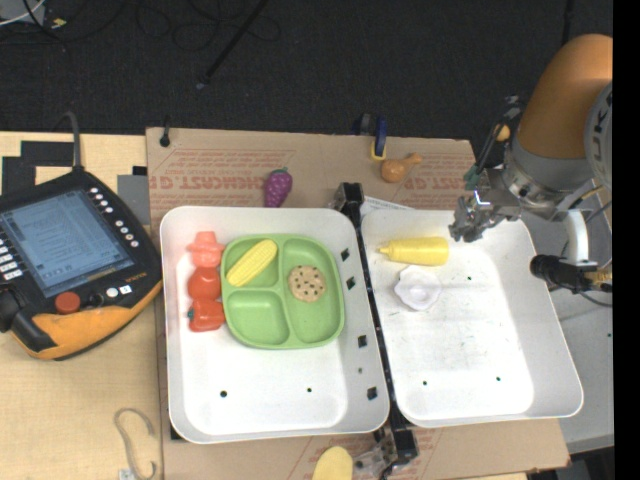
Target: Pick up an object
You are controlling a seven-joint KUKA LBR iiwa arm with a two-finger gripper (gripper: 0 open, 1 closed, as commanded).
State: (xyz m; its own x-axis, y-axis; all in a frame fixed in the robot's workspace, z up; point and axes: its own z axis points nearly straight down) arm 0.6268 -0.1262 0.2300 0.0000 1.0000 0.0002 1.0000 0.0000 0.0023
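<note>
Bench (80, 408) first, since it's the biggest thing: light wood with a brown cardboard sheet (310, 158) on it, and on that sit two shallow white bins, side by side and touching along the middle. Left bin (260, 398) holds a green divided plate (283, 293) with a yellow corn cob (249, 261) in one compartment and a chocolate chip cookie (307, 284) in another. A red toy figure (205, 283) lies just beside the plate on its left.

Right bin (490, 358) has the stuff closest to the arm. Yellow mustard-type bottle (414, 252) lies on its side near the bin's top left, long and rounded with a narrower nozzle end pointing left. Just below it, close but apart as far as I can see, is a small whitish crumpled-looking cup (417, 291), pale enough to nearly blend into the bin.

The tool (470, 223) hangs over the right bin's top edge, right of the bottle and clear of it. Nothing sits between its fingers; honestly can't tell if they're spread or closed, too dark and small.

A purple grape bunch (278, 186) and an orange pear-shaped toy (398, 167) lie on the cardboard behind the bins.
</note>
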